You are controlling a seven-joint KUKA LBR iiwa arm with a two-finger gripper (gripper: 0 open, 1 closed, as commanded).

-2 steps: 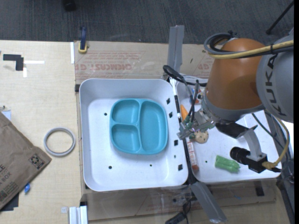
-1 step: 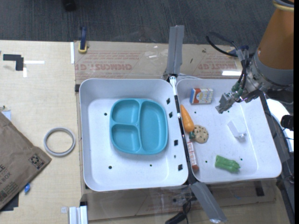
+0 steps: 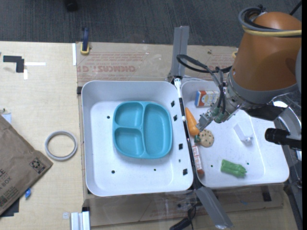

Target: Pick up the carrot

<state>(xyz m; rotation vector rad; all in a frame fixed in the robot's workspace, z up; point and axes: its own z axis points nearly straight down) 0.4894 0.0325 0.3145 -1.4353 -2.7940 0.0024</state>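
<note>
While the carrot (image 3: 191, 122) lies against the left wall of the right bin (image 3: 268, 176), long axis running near to far, we note the jaws hang just right of it; their spread cannot be judged.

Robotics lab test cell. Evidence: grey-and-orange industrial arm (image 3: 268, 47) reaching over two white bins (image 3: 91, 128) on a cardboard-covered desk (image 3: 38, 80); loose cabling (image 3: 199, 66); black tape marks (image 3: 14, 61) on the desk surface; tape roll (image 3: 61, 144); dark carpet floor (image 3: 144, 8) behind.
</note>
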